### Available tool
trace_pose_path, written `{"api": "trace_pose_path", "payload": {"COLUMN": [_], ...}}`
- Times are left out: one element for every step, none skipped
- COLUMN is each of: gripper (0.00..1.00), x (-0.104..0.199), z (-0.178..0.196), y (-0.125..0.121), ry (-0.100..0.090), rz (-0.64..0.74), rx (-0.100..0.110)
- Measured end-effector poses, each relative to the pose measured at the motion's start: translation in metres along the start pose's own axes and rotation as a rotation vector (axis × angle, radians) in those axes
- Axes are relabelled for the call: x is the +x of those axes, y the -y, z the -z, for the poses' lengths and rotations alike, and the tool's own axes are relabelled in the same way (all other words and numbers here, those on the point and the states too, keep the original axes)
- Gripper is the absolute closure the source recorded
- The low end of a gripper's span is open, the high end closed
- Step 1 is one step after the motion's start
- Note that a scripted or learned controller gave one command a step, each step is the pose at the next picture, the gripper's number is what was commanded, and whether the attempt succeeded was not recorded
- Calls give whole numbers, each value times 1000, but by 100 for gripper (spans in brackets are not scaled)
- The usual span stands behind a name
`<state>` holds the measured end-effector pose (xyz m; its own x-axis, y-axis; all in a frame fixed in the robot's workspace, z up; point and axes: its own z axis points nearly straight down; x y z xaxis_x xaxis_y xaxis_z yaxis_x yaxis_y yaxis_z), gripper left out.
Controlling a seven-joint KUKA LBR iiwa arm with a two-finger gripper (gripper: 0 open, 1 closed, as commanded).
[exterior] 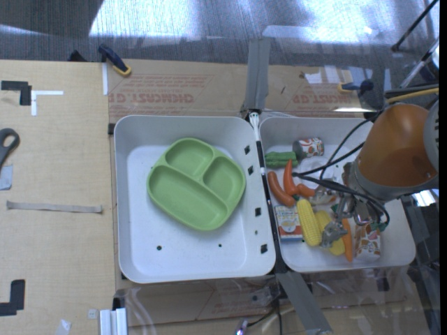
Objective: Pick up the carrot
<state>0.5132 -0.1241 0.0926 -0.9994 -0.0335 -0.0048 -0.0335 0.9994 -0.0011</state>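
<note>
A: Where's the carrot (pixel 348 239)?

B: In the right bin (pixel 391 253), near its front edge: a short orange piece lying beside the corn cob (pixel 309 222), just under the gripper (pixel 343 223).

A: Is the gripper pinching it?

B: I cannot tell. The left bin (pixel 133 208) holds 1 green divided plate (pixel 196 183).
</note>
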Motion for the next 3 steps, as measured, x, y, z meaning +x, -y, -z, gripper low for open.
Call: {"api": "trace_pose_path", "payload": {"gripper": [0,0,0], "x": [27,24,8], "z": [1,0,0], "y": [6,38,38], "ry": [-1,1,-1], "rz": [73,-303,-578], "rx": [0,0,1]}}
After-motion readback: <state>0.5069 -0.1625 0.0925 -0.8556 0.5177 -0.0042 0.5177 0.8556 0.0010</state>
